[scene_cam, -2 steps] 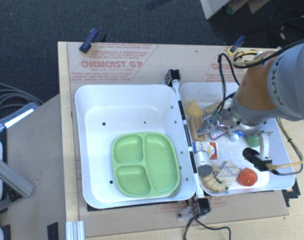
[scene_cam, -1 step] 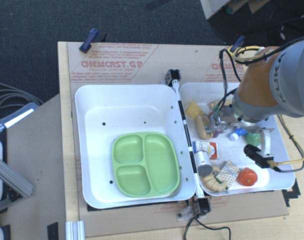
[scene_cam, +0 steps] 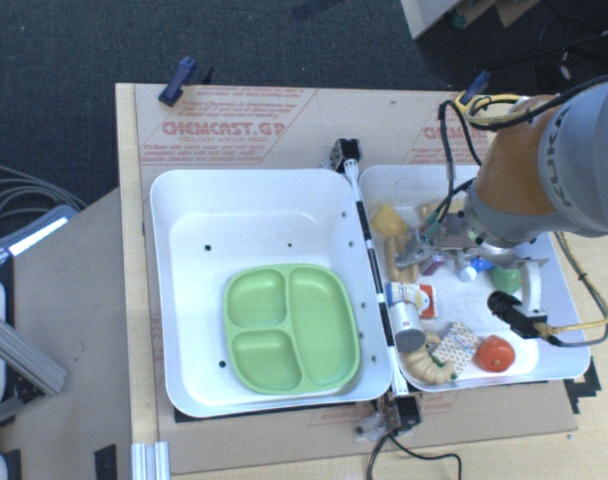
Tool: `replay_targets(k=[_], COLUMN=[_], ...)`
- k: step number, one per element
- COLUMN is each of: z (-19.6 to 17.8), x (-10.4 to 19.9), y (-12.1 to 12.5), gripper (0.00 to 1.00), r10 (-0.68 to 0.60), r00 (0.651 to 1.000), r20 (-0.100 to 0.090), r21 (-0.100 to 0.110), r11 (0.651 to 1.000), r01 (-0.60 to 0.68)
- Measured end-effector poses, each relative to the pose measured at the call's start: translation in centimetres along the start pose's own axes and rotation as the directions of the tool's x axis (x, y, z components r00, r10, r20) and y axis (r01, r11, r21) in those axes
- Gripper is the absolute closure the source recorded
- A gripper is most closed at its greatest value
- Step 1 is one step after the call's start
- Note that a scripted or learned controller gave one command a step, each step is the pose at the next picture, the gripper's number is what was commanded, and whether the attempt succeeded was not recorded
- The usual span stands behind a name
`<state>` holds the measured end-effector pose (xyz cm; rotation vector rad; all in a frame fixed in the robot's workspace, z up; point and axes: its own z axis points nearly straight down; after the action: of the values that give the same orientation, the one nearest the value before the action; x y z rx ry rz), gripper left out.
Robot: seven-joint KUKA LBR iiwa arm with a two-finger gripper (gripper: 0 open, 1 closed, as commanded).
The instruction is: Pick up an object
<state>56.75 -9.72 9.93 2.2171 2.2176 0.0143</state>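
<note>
The claw (scene_cam: 424, 253) is hanging low over the left part of the right bin (scene_cam: 559, 363), among a cluster of small items; whether it is wide, narrow or gripping anything cannot be told. The arm (scene_cam: 544, 173), smooth grey with an orange band, is reaching in from the right, with yellow and black cables looping over it. Just beside the claw a pale yellowish lump (scene_cam: 388, 219) is lying. Nearer the front, a red-and-white carton (scene_cam: 416, 298), a patterned packet (scene_cam: 457, 346) and a glossy red tomato (scene_cam: 495, 353) are resting on the bin floor, apart from the claw. The left bin (scene_cam: 184, 268), shallow white plastic with rounded corners, is carrying a light green divided tray (scene_cam: 289, 328) with three compartments. Both bins are sitting on a desk (scene_cam: 244, 128) covered with brown printed cardboard. Dark carpet (scene_cam: 134, 18) is surrounding the desk.
</note>
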Motion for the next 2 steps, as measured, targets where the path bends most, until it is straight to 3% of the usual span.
replay_targets(k=[1, 2], z=[1.2, 0.0], x=[0.1, 0.3], y=[2.2, 2.5], gripper=[0.0, 1.0], r10=[0.0, 0.0], r00=[1.0, 1.0], r20=[0.003, -0.001], r21=[0.006, -0.001], r11=[1.0, 1.0], r01=[0.0, 0.0])
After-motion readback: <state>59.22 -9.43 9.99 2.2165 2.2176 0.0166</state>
